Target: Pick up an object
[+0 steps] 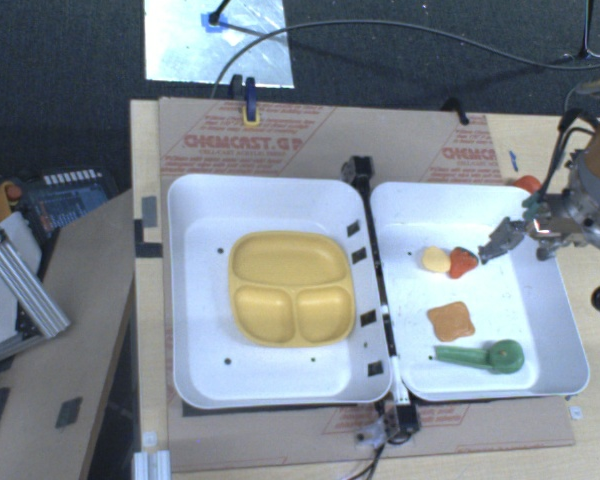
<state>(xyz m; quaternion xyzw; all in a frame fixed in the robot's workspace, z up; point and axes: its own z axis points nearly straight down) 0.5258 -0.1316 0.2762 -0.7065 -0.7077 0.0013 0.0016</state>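
Observation:
The right bin (550, 298) holds a small pale yellow piece (436, 259), with a red piece (464, 261) touching its right side. Nearer the front lie an orange-brown flat piece (450, 320) and a green object with a round head and a handle (483, 356). My gripper (516, 252) hangs over the right bin's upper right part, just right of the red piece. It is open, with nothing between its fingers. Its left fingertip (488, 252) is close to the red piece.
A yellow divided plate (291, 288) lies in the middle of the left bin (195, 228). A black divider with clips (372, 268) runs between the bins. An orange thing (527, 182) lies outside the right bin's far edge, and cables cross the back.

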